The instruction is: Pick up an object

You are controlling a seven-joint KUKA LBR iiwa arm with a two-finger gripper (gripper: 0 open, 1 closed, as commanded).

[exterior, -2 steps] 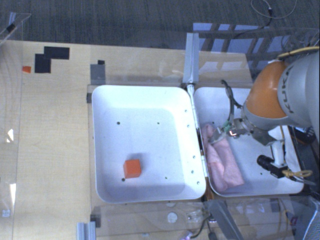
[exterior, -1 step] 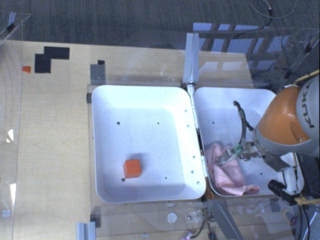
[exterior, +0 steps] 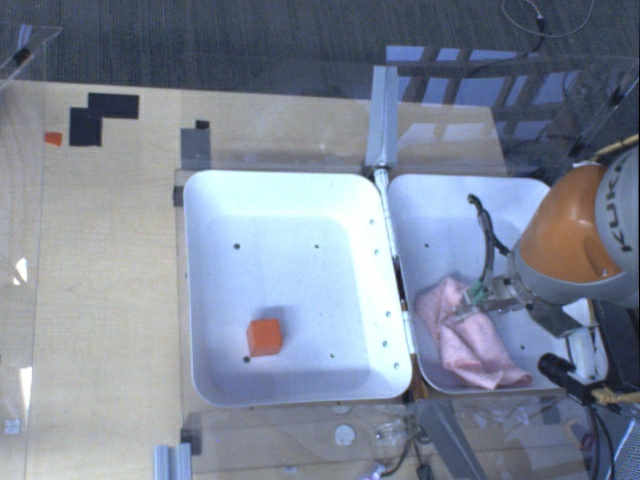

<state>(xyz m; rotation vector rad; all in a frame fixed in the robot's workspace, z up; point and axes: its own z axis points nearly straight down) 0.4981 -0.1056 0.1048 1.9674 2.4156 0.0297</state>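
Observation:
A small orange block (exterior: 265,337) lies in the left bin (exterior: 220,208), toward its front. A crumpled pink cloth (exterior: 462,338) sits in the right bin (exterior: 430,208), near the front. My gripper (exterior: 478,303) is low in the right bin, right on the cloth's upper right edge. The arm's orange band and grey wrist hang over it and hide its fingertips. I cannot make out whether any cloth sits between them.
A metal divider rail (exterior: 383,133) runs up from between the two bins. Black tape marks (exterior: 100,116) and a small orange tag (exterior: 53,139) lie on the wooden bench at far left. Cables and a metal frame crowd the right side.

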